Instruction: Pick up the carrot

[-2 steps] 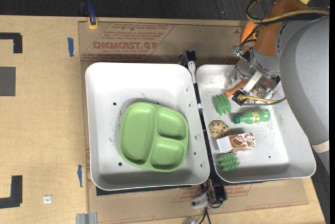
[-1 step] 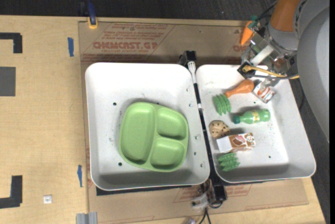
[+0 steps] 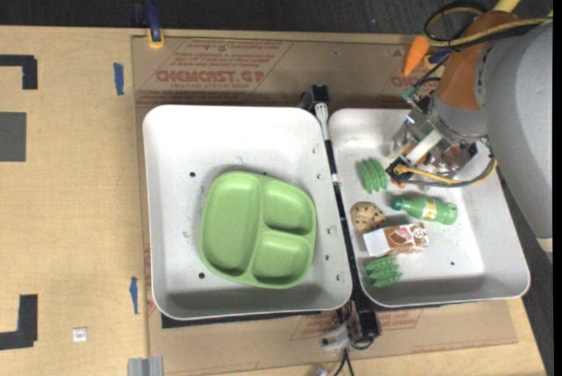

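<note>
1. Looking down through the camera view, we are seeing the gripper (image 3: pixel 414 151) hanging low at about 12 o'clock in the right bin (image 3: pixel 500 273), over an orange-and-yellow sliver that we are taking for the carrot (image 3: pixel 413 173). It is lying just at the tool's 6 o'clock, partly hidden.
2. We are judging the step as the reach-and-close. Whether the tool is wide, narrow or holding anything, we cannot tell, so we are not counting the carrot as gripped.
3. We are expecting the next move to call for a firm closing on the carrot alone and a straight lift. The green bottle (image 3: pixel 426 209) at its 6 o'clock and the ridged green piece (image 3: pixel 373 175) at its 9 o'clock are lying near.
4. We are reading red print on the board (image 3: pixel 219 75) at 12 o'clock of the left bin (image 3: pixel 176 190), seemingly "CHEMCAST GP". The bottle's label and the small packet (image 3: pixel 399 238) are staying too small to read.
</note>
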Controlling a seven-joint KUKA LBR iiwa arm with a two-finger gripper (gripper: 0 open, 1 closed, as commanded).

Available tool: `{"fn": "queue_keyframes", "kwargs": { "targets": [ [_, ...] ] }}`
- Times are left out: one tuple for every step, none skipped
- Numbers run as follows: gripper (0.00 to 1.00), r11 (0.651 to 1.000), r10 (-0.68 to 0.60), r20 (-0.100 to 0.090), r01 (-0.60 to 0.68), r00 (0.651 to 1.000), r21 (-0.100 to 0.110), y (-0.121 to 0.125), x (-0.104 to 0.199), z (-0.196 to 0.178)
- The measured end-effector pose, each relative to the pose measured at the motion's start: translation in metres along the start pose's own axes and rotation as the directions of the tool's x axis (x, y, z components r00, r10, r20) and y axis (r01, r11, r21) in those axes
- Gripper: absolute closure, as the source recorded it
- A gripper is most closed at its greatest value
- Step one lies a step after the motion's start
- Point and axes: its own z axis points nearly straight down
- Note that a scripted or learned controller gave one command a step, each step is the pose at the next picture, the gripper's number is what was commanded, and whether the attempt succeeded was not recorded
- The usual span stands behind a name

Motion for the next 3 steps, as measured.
{"fn": "queue_keyframes", "kwargs": {
  "targets": [
    [0.00, 0.996, -0.085, 0.000, 0.085, 0.996, -0.001, 0.015, -0.058, -0.185],
    [0.00, 0.984, -0.177, 0.000, 0.177, 0.984, -0.001, -0.026, -0.045, -0.031],
    [0.00, 0.942, -0.336, 0.001, 0.336, 0.942, -0.002, 0.042, -0.091, -0.228]
  ]
}}
